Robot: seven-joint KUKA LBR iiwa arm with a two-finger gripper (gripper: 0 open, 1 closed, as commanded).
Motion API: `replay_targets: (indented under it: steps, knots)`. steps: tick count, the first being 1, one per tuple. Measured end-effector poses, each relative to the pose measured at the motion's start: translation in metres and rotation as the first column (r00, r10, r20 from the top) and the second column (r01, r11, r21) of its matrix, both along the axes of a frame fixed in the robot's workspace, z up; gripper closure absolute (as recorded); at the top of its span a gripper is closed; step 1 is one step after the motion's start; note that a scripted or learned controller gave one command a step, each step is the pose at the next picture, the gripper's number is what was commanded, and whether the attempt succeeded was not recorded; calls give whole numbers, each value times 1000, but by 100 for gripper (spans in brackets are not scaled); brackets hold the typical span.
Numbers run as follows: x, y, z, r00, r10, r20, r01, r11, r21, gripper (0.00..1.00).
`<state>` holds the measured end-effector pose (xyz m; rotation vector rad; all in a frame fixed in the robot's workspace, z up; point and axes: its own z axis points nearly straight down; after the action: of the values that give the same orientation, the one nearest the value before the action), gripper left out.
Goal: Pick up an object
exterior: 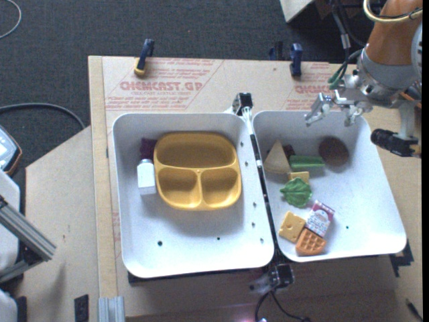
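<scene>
My gripper (333, 111) open and unloaded above the right bin's (382, 200) far edge, brown round object (333, 151) just below near that bin's far right corner, yellow tray (197, 170) in left bin (134, 240).

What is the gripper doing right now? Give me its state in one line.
Gripper: open, holding nothing, above the far edge of the right bin, near the brown round piece.
</scene>
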<state>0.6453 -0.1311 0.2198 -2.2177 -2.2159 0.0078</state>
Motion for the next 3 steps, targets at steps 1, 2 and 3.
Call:
replay_targets:
  steps: [1,2,3]
  knots:
    - [3,0,-43,1000,1,3,-1,1000,0,0]
    - [-4,9,-96,1000,1,0,-1,1000,1,0]
    - [-2,10,-134,1000,0,8,0,1000,0,0]
